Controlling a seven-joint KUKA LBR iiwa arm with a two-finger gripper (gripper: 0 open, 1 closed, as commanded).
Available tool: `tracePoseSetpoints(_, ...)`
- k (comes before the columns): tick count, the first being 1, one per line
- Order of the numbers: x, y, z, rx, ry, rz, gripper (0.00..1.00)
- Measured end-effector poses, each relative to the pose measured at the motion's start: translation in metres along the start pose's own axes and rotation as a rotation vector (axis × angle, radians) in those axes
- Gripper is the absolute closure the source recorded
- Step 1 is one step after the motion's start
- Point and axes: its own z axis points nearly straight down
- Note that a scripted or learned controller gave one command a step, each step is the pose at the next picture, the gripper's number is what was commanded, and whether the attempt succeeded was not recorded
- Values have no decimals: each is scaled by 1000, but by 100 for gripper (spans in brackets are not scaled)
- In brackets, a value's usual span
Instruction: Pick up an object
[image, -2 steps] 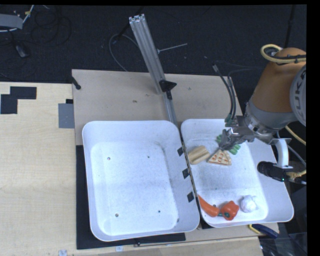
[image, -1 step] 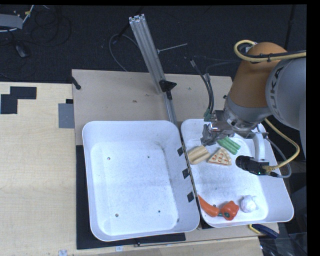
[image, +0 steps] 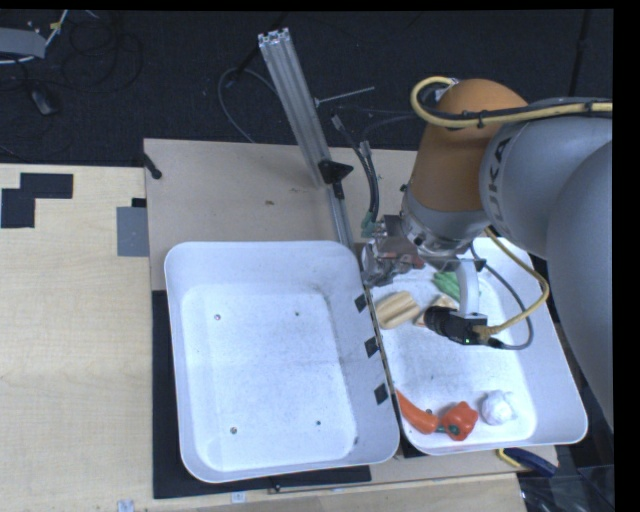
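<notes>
My gripper (image: 384, 260) hangs low over the far left corner of the right bin (image: 545, 400), under the orange wrist band. Just in front of it a tan ridged object (image: 393, 309) lies against the bin's left wall. A green object (image: 446, 284) lies beside that one, partly hidden by the arm. Near the front of the same bin lie an orange-red pepper-like object (image: 442, 419) and a white ball (image: 496, 407). I see nothing held in the gripper.
The left bin (image: 190, 270) stands beside the right one, with black clips on the shared wall (image: 371, 345). A slanted aluminium rail (image: 300, 110) rises behind the bins. A yellow cable (image: 520, 310) loops from the arm over the right bin.
</notes>
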Motion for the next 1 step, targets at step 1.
tracePoseSetpoints(1,54,6,6,0,0,0,100)
